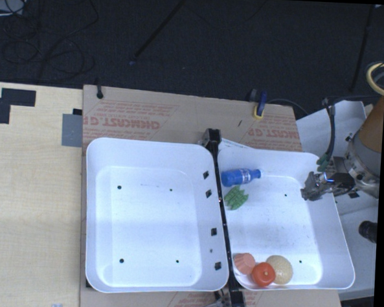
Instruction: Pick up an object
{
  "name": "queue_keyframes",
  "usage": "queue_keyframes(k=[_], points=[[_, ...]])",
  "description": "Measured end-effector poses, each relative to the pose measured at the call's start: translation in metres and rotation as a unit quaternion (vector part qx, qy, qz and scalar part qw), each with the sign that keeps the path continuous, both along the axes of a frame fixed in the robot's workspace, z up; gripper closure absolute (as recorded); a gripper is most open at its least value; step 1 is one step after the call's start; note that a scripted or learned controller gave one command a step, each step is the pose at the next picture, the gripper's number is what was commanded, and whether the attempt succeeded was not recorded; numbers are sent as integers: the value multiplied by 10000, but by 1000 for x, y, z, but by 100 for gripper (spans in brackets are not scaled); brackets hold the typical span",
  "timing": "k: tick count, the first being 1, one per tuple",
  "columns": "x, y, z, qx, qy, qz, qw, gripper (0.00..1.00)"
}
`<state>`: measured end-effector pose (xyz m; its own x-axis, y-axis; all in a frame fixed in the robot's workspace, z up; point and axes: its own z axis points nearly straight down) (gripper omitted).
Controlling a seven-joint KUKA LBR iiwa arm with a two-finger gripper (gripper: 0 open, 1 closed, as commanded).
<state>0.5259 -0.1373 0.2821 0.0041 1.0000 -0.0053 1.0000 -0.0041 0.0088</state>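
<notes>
The arm reaches in from the right; its gripper hangs over the right bin's far right rim. Jaw state cannot be determined.

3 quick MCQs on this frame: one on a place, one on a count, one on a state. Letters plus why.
1. Where does the blue bottle lie?
A. left bin
B. right bin, far end near the divider
C. on the cardboard

2. How many round things sit in the right bin's near corner?
A. one
B. three
C. five

3. Where is the gripper?
A. at the right bin's right rim, apart from every item
B. over the left bin
C. touching the bottle

Answers: 1 B, the bottle rests by the divider with the green piece just below it. 2 B, a pink, a red and a cream one cluster there. 3 A, it sits at the right rim, away from the items.
</notes>
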Motion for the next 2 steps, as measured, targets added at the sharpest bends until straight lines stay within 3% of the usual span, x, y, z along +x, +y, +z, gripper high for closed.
queue_keyframes(k=[1, 2], points=[[-11, 134, 43, 47, 33, 92, 9999, 100], [21, 195, 76, 32, 34, 53, 10000, 100]])
